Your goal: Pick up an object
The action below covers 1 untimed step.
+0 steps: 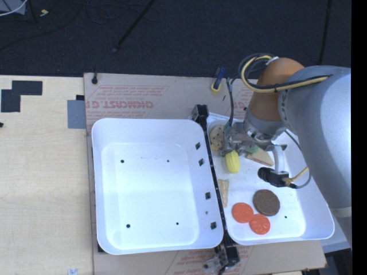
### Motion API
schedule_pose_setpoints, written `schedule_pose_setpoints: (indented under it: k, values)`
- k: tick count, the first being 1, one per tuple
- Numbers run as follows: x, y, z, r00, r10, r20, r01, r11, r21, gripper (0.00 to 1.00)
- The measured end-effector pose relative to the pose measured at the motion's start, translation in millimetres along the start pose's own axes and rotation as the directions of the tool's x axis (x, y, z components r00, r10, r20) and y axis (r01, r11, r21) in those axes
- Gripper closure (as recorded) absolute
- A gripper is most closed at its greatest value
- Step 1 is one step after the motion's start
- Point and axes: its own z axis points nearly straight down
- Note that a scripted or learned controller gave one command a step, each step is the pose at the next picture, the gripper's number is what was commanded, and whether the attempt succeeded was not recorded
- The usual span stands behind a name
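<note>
1. Two white bins sit side by side on the bench (46, 182): left bin (149, 188) and right bin (309, 222).
2. Nearest in the right bin: two orange-red discs (242, 212) (260, 225), touching; one brown disc (266, 202) just beside them.
3. One tan wedge (223, 191) lies by the dividing wall.
4. One yellow corn piece (232, 162) lies in the right bin's far-left part, long axis near-to-far, directly below the jaws (238, 145).
5. Whether the jaws are open or closed cannot be told.
6. Farthest: one speckled cookie (216, 136).
</note>
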Motion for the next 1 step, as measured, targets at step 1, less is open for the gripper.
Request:
schedule_pose_setpoints:
  k: [1]
  values:
    - [-6.9, -1.6, -54.1, 1.000, 0.004, 0.000, -0.004, 1.000, -0.001, 1.00]
